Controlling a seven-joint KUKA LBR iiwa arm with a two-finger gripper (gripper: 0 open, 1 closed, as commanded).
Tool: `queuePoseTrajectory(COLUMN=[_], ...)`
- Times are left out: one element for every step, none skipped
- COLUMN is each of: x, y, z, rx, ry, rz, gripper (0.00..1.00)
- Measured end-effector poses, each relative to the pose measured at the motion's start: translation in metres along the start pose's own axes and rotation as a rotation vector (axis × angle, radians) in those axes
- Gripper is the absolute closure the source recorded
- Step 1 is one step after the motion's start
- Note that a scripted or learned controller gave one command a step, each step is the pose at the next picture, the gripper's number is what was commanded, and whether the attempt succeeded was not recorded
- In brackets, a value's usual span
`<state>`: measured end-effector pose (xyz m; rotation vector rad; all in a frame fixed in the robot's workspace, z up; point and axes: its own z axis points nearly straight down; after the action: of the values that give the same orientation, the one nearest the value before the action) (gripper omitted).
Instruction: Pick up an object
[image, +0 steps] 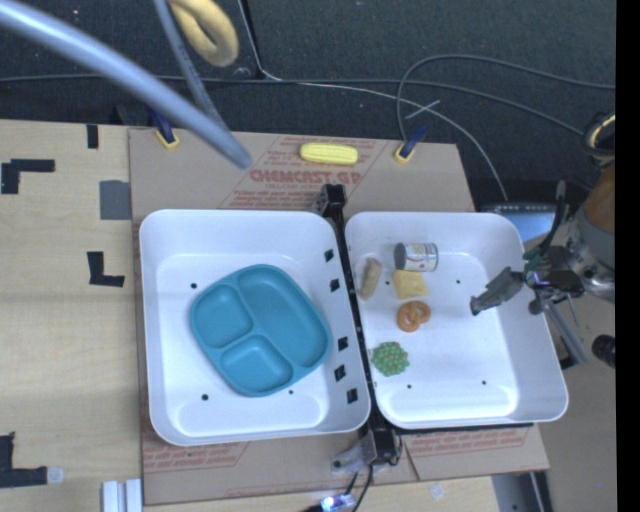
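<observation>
Camera view: gripper (497, 293) sits over the right bin's (520, 400) right side, near the rim; whether it is spread or closed cannot be told, and nothing is seen held. Right bin holds a can (417, 257), a yellow block (409, 284), a tan piece (370, 277), a pretzel (413, 316) and a green ball (389, 358), all left of centre, well apart from the gripper. Left bin (165, 400) holds a blue tray (259, 329). A banana (328, 154) lies on cardboard behind the bins.

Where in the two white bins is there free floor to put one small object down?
Right bin: free floor between the hand and the pretzel, also below the green piece. It is crowded beside the divider, around the can. Left bin: a bare strip around the blue tray.
</observation>
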<state>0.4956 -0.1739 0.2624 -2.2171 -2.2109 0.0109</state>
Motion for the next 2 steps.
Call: queuePoseTrajectory(x=[0.000,-0.004], y=[0.002,0.002], z=[-0.006,0.058], rx=[-0.011,-0.005], ry=[-0.002,-0.001], rz=[-0.004,-0.003], gripper=[0.00,0.00])
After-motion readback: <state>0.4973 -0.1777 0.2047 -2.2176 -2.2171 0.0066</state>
